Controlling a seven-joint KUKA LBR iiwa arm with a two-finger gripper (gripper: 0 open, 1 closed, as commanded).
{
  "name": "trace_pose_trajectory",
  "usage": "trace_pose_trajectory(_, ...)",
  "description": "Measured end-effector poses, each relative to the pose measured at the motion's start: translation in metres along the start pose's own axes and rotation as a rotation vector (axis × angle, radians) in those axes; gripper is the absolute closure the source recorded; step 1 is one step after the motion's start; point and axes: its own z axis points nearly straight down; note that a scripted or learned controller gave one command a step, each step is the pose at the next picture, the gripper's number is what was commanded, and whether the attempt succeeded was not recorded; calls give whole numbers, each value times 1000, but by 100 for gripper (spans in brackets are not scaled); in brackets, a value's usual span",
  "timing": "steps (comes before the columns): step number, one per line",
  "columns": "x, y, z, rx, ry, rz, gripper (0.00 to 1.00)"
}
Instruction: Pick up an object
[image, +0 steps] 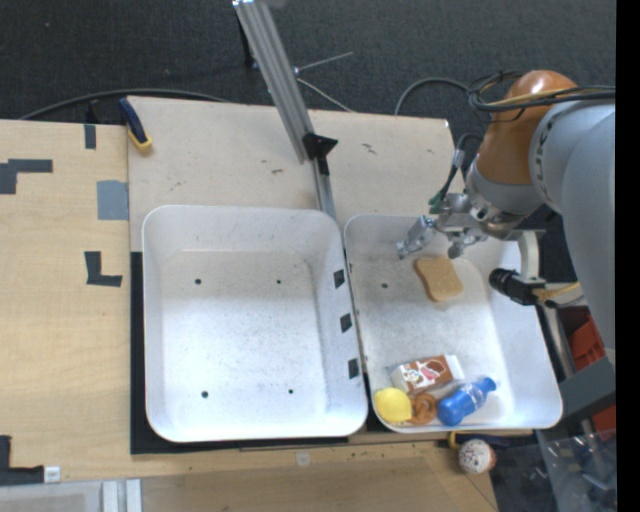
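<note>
In the right bin (520, 350) a tan bread slice (439, 278) lies near the far end. My gripper (436, 243) hangs just above and behind it, its two fingers spread apart with nothing between them. At the bin's near end sit a yellow lemon (393, 405), a small red-and-white packet (424, 374), a brown pretzel-like piece (425, 408) and a blue bottle (466, 399), all bunched together.
The left bin (245, 320) lies beside the right one. A slanted metal rod (285, 90) crosses above the far bench. A small ball (477, 456) rests outside the right bin's near rim. A yellow-and-blue tool (135, 125) lies at the far left.
</note>
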Motion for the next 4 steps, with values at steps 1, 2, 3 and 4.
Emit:
trace_pose_trajectory(1, 0, 1, 51, -8, -3, 0, 0)
trace_pose_trajectory(2, 1, 2, 37, -10, -3, -1, 100)
trace_pose_trajectory(3, 7, -1, -24, -11, 0, 0, 100)
trace_pose_trajectory(4, 18, -2, -72, -8, 0, 0, 100)
